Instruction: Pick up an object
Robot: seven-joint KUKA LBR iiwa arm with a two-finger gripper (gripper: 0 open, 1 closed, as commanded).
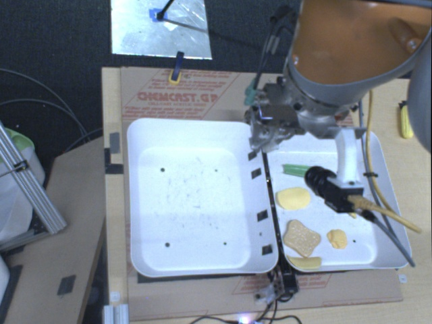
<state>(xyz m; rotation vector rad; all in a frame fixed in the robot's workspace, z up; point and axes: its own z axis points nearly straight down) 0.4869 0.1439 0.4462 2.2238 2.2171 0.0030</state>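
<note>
The right bin (385, 181) holds several small things. A green stick (295, 170) lies near its far left, and a pale yellow oval piece (293, 198) lies just in front of it. Closer to the front are a tan cracker-like slice (301, 237), a small yellow lump (337, 238) and a yellow strip (307, 262) against the front wall. My gripper (262, 139) hangs over the far end of the divider between the bins, above and to the left of the green stick. Nothing shows between its tips.
The left bin (189, 201) sits beside the right one, with dark clips (260, 194) along the shared wall. Both rest on a cardboard sheet (175, 96). A metal plate (160, 19) lies beyond the bins, and a metal frame (27, 187) stands at the left.
</note>
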